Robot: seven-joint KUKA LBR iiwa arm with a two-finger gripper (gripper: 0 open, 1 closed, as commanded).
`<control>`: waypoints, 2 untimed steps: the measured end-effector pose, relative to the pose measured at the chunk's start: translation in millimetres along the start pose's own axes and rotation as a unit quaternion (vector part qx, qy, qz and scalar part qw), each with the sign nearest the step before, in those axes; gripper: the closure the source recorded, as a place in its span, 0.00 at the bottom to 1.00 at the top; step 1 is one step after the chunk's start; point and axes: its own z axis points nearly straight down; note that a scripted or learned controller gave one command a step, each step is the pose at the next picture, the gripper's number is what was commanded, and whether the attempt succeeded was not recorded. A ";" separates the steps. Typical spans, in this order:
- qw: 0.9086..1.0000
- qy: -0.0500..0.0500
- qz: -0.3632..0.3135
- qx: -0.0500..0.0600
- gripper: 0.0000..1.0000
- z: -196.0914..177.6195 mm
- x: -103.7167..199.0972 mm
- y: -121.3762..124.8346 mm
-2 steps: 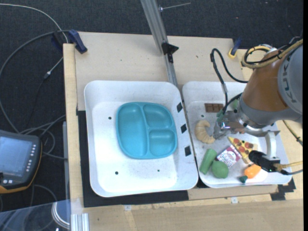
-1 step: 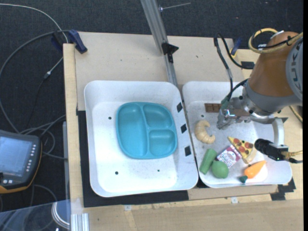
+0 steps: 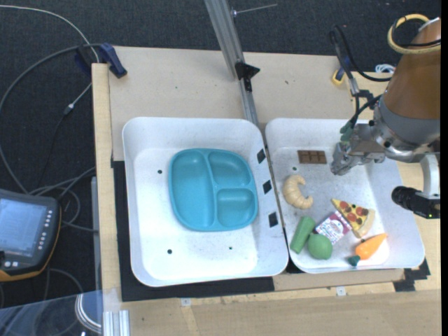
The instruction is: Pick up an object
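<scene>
1. Left bin (image 3: 140,187): holds a blue divided plate (image 3: 212,189) at its centre.
2. Right bin (image 3: 399,194): holds all the loose objects.
3. Chocolate bar (image 3: 312,157): lies flat at 9 o'clock from the gripper (image 3: 341,164), just beside it, not touching.
4. Croissant (image 3: 297,191): at 8 o'clock from the gripper, near.
5. Green cucumber (image 3: 302,234) and green ball (image 3: 320,247): at 6 to 7 o'clock, well apart from it.
6. Small packet (image 3: 334,228), pizza slice (image 3: 353,215) and carrot (image 3: 369,247): at 5 to 6 o'clock, along the near edge.
7. Gripper: hangs over the bin's far part; jaw spacing cannot be told; nothing visible between them.
</scene>
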 end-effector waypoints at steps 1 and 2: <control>1.000 0.001 -0.003 0.003 1.00 12.4 56.2 16.6; 1.000 0.002 -0.003 0.003 1.00 9.8 109.0 29.0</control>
